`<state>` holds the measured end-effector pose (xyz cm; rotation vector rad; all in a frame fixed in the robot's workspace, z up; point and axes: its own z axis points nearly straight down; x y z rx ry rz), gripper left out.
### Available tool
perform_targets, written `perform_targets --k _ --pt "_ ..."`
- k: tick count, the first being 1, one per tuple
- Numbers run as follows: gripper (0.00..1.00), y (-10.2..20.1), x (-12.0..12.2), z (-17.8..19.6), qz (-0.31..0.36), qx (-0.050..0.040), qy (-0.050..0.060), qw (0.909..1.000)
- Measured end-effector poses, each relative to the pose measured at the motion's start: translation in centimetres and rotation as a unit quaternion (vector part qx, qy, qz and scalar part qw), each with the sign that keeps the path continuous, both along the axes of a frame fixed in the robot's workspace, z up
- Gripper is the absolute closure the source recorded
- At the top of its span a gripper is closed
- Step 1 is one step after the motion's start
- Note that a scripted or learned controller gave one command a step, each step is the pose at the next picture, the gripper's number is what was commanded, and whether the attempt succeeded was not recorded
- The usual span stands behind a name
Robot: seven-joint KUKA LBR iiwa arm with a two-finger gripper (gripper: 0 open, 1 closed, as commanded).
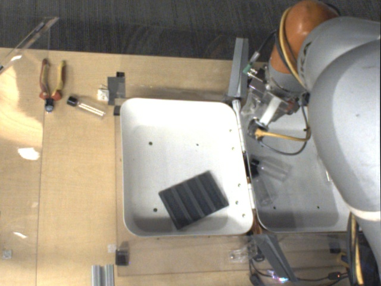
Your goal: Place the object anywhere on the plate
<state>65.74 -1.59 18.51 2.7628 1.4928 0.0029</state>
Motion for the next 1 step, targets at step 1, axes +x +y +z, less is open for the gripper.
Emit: perform_targets --k 1 --pt "1.00 7.25 1.12 -0.05 -0.099 0.0002 0.001 0.9951"
